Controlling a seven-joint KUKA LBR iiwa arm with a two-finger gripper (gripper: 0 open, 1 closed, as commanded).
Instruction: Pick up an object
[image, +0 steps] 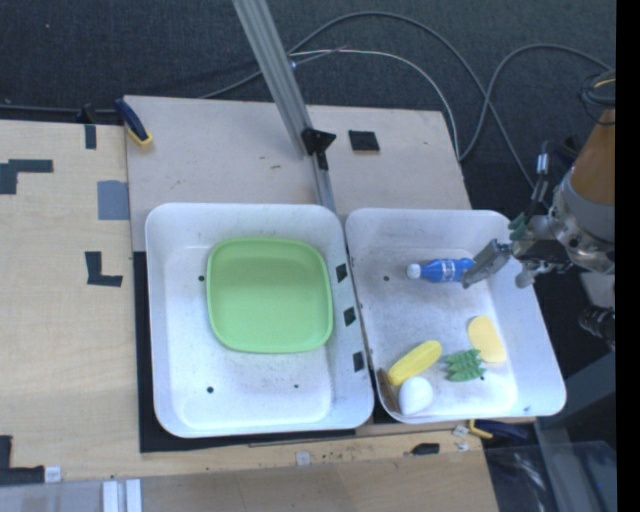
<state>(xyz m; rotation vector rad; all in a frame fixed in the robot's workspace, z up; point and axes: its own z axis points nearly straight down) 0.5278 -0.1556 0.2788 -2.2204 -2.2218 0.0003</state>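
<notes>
The right bin (392, 228) holds a blue bottle with a white cap (440, 269) lying on its side near the back. Toward the front lie a yellow oval piece (487, 338), a yellow corn-shaped piece (414, 360), a small green leafy toy (463, 365) and a white ball (415, 395). My gripper (505, 268) hangs over the right bin's right side, just right of the bottle. It is open, with nothing between its fingers, and its left finger (486, 263) is close to the bottle's base.
A green square plate (269, 294) fills much of the left bin (180, 400). A slanted metal post (285, 85) rises behind the bins. Cables (470, 90) run across the dark floor at the back right.
</notes>
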